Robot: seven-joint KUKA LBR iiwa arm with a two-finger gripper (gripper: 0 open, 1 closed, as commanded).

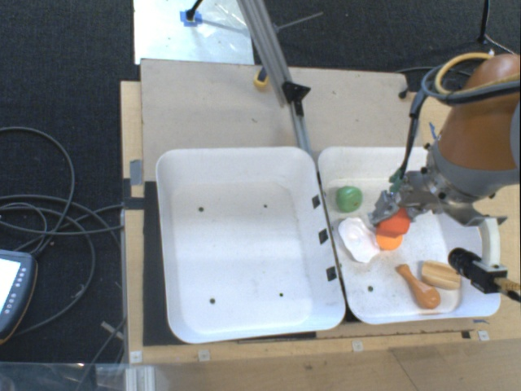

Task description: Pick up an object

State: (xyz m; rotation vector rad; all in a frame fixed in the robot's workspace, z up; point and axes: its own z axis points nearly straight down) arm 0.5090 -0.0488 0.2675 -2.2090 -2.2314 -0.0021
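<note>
Gripper [392, 210] over orange object [392, 226]; white object [357, 239], green ball [349, 197] beside.

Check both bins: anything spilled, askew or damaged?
Nothing stands out. The green ball, white object, orange object and wooden pieces all lie inside the right bin; the gripper sits over the orange object.

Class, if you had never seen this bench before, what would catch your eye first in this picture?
The grey-and-orange arm reaching in from the right, its end effector low over an orange object in the right bin. Beside it lie a green ball, a white object and a wooden piece.
</note>
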